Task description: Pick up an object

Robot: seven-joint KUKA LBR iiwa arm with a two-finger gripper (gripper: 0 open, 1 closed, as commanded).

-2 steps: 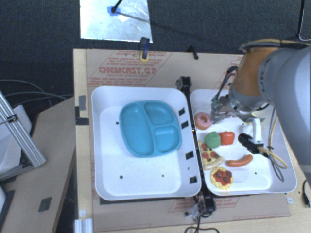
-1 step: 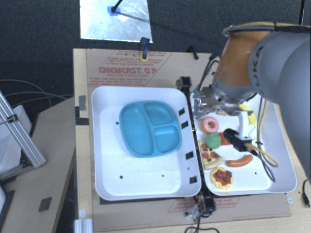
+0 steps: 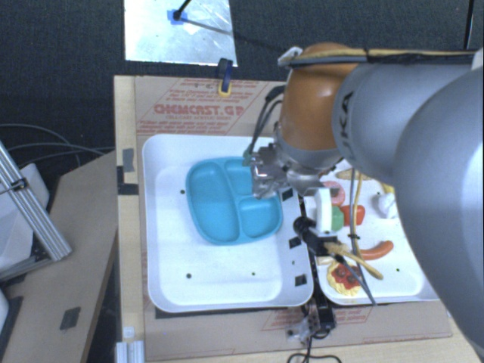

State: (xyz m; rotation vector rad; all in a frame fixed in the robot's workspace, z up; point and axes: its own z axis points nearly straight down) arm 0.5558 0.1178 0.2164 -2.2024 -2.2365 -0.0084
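Over left bin [image 3: 162,278] | gripper [image 3: 266,178] above blue divided tray [image 3: 227,203], tray's right edge directly beneath | long axis upper-left to lower-right | jaw state: cannot tell

A robotics lab: a grey-and-orange industrial arm [image 3: 355,104] over 2 white bins [image 3: 162,203] on a cardboard-lined bench [image 3: 197,108], aluminium framing [image 3: 30,210] at left, loose cables [image 3: 45,150] behind.
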